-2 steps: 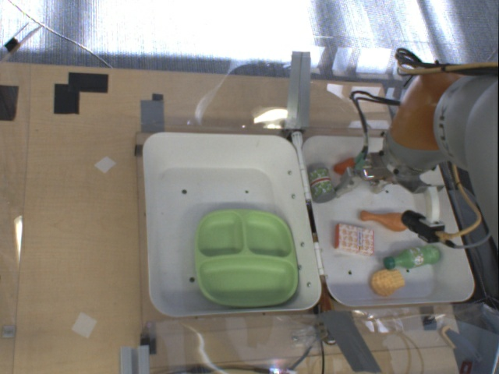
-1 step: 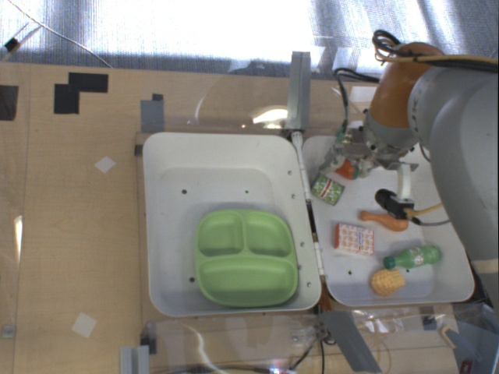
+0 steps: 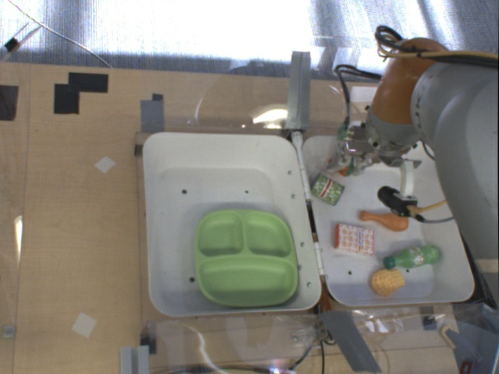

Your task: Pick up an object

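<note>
From above and at a slant, the bench (image 3: 70, 232) carries two shallow white bins side by side. The left bin (image 3: 168, 209) holds a green divided plate (image 3: 246, 257), lying flat toward its near edge, with two small sections on the far side and one wide section on the near side.

The right bin (image 3: 452, 275) holds the loose things. A small green packet (image 3: 328, 188) lies near the bin's left wall, turned on a diagonal; there is print on it, too small to read. A flat red and white box (image 3: 355, 239) sits near the middle, its face covered in small print that cannot be read. An orange drumstick-shaped toy (image 3: 385, 220) lies with its long axis running left to right, thick end to the right. A green bottle (image 3: 412, 257) lies on its side, long axis left to right and slightly tilted, with its label illegible. A yellow knobbly lump (image 3: 387, 281) sits just beside the bottle's left end.

The arm comes in from the right, its orange band above the wrist. The gripper (image 3: 348, 162) hangs over the far left part of the right bin, just above the green packet. Whether the fingers are open or closed cannot be told, as the metal parts blur together, and nothing is seen between them.
</note>
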`<state>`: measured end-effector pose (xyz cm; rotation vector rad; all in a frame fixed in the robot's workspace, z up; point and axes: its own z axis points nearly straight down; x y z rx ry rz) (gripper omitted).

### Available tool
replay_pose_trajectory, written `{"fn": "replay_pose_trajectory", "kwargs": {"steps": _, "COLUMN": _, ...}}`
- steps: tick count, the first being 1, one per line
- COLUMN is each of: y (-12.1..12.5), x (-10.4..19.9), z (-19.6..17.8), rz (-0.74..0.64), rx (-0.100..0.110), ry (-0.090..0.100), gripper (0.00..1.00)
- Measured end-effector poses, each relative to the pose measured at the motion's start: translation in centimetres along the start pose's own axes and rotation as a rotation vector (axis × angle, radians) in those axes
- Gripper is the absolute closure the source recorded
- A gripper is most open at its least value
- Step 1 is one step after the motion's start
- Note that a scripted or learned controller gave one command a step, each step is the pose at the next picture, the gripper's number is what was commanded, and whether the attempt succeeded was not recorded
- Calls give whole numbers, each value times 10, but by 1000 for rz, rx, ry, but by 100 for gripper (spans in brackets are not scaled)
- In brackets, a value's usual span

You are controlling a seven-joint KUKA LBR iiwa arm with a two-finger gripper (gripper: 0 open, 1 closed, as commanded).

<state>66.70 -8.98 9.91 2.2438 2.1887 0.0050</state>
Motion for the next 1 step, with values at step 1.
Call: {"fn": "replay_pose_trajectory", "kwargs": {"steps": 1, "y": 2, "x": 58, "z": -88, "rz": -98, "rx": 0, "ry": 3, "gripper": 100}}
